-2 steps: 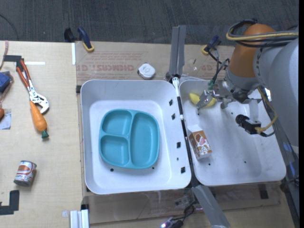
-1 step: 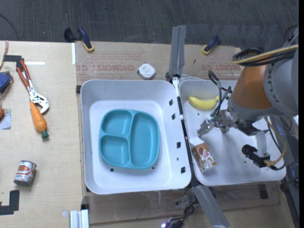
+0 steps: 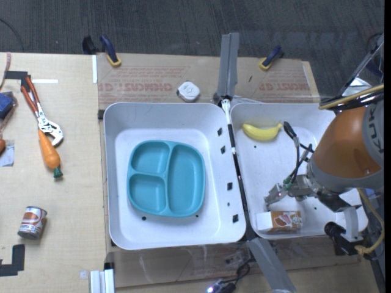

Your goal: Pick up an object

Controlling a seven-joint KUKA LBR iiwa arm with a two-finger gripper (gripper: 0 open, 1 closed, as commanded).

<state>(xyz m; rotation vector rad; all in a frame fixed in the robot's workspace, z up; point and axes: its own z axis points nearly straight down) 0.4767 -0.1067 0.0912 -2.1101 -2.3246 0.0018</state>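
Reading backwards on cardboard sheet (image 3: 208, 85): "CHEMCAST GP".

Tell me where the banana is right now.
The banana lies in the right bin, at its far left corner beside the divider between the bins, well apart from the gripper and the small carton at the near edge.

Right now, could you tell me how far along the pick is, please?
Done: the gripper is down in the right bin, just above the carton. In hand: nothing visibly lifted; the carton lies on the bin floor and the banana lies apart near the far wall. Left: grasp and lift.
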